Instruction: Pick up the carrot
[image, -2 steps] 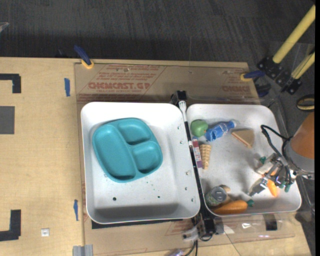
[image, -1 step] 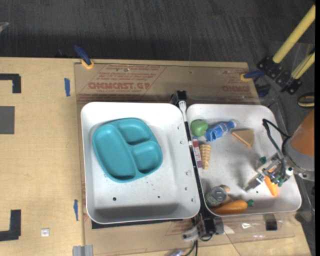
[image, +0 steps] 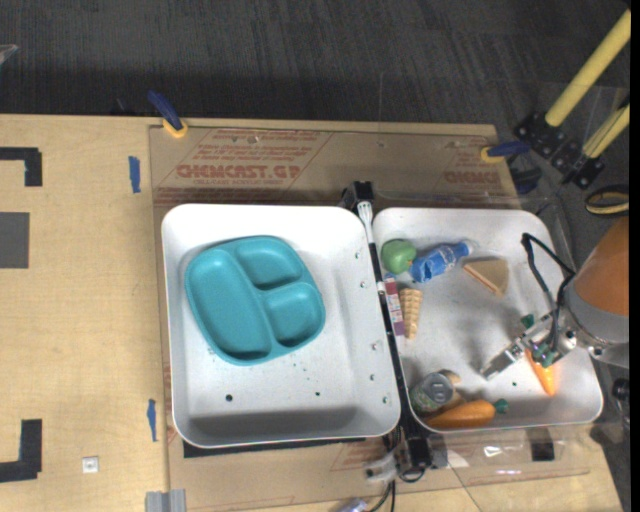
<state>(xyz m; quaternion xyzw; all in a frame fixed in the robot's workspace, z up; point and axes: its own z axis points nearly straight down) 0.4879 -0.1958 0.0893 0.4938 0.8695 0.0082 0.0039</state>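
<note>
A long orange carrot (image: 462, 412) with a green stub at its right end lies along the front wall of the right bin (image: 580, 405), next to a small metal can (image: 435, 390). A second, short orange pointed piece (image: 544, 378) with a bit of green on top sits near the bin's right side. My gripper (image: 520, 350) hangs low over the right half of this bin, directly beside that short piece and up and to the right of the long carrot. The wrist and cables cover how its jaws stand.
The right bin also holds a green ball (image: 397, 255), a blue bottle (image: 440, 260), a tan wedge (image: 487, 274) and a cone-shaped toy (image: 409, 305) by the divider. A teal divided plate (image: 255, 297) lies in the left bin (image: 190, 400).
</note>
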